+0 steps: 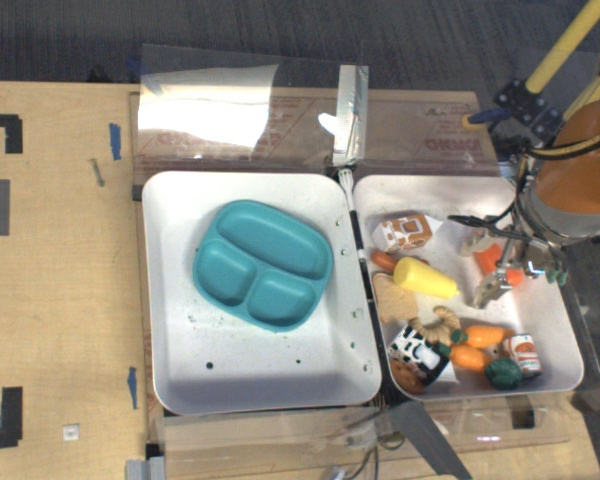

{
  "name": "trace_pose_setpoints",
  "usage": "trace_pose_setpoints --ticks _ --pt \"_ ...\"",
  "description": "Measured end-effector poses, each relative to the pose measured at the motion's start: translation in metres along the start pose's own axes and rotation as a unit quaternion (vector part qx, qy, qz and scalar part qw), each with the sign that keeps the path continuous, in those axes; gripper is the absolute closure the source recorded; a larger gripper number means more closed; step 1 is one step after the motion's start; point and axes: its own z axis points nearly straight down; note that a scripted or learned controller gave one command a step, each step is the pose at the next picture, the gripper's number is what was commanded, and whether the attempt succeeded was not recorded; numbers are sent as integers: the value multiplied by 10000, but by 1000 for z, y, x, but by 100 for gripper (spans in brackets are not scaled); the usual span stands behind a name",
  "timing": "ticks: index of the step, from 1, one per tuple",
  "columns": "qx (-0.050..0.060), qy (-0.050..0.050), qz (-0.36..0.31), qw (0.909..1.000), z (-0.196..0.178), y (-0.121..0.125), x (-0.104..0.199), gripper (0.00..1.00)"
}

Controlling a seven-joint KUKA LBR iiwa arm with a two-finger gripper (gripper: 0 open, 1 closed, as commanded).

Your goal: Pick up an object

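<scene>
My gripper [510, 270] hangs over the right part of the right bin [560, 313], below the orange-banded wrist. A small red-orange object [490, 258] lies right under it, partly hidden by the gripper's dark parts. To its left are a yellow cylinder [426, 279], a brown and white carton [405, 232] and a carrot-like orange piece [381, 262]. Along the front of the bin sit a black and white cow-patterned item [412, 348], two orange pieces [477, 338], a green piece [502, 373] and a small red and white can [523, 351].
The left bin [170, 348] holds a teal divided plate [264, 264]. A metal divider [351, 118] and clear sheeting stand behind the bins. A yellow pole [575, 33] and cables are at the upper right.
</scene>
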Motion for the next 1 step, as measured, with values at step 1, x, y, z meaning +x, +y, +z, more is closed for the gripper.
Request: trace_pose_setpoints --ticks 1 --pt "11 -65 -12 10000 -14 2 -4 100"
